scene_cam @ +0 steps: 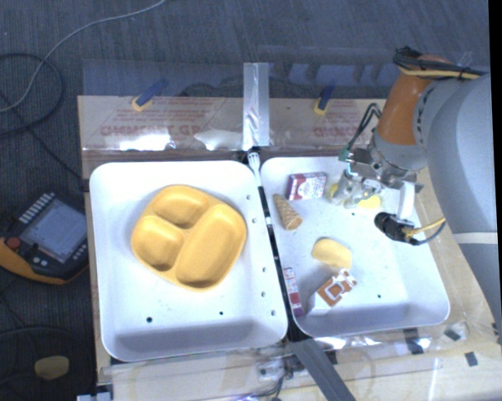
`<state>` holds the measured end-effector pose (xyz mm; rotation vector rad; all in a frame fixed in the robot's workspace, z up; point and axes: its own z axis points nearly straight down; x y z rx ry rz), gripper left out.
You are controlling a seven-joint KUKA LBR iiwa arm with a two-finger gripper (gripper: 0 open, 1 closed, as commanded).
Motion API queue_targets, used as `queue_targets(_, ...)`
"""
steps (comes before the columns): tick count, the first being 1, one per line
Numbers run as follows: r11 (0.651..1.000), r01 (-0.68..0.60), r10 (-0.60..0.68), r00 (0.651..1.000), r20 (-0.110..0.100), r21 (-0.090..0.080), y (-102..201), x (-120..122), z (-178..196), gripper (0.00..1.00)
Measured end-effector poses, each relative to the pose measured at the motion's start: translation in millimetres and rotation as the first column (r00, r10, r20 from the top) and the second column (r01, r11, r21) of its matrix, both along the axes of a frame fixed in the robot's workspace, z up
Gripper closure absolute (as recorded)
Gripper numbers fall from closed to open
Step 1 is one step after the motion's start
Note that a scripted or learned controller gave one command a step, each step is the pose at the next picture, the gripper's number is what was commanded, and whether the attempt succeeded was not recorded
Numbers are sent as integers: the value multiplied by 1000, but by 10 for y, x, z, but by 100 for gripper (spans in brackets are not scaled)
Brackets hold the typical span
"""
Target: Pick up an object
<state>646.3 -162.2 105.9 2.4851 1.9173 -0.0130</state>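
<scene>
My gripper (348,189) is low over the far right part of the right bin (421,300), under the orange-banded wrist (400,106). A small yellow object (368,202) lies right beside it, on its right. Just left of the gripper is a maroon box (305,186). An orange-brown cone (287,210) lies near the bin's left wall. A pale yellow rounded piece (330,252) sits mid-bin, and a small red and white carton (336,288) lies in front of it.
The left bin (124,326) holds a large yellow three-compartment dish (188,236). A small red-printed packet (290,288) lies by the divider between the bins. A black cable loop (397,227) hangs off the arm over the right bin. A pendant (41,238) rests on the floor at left.
</scene>
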Motion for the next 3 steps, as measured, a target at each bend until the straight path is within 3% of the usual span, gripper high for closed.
queue_targets(1,984,-178,178,984,2,3,217,173,782,100)
queue_targets(2,984,-179,179,984,2,3,220,172,778,0)
queue_targets(3,902,-431,431,902,4,6,-269,218,-104,0)
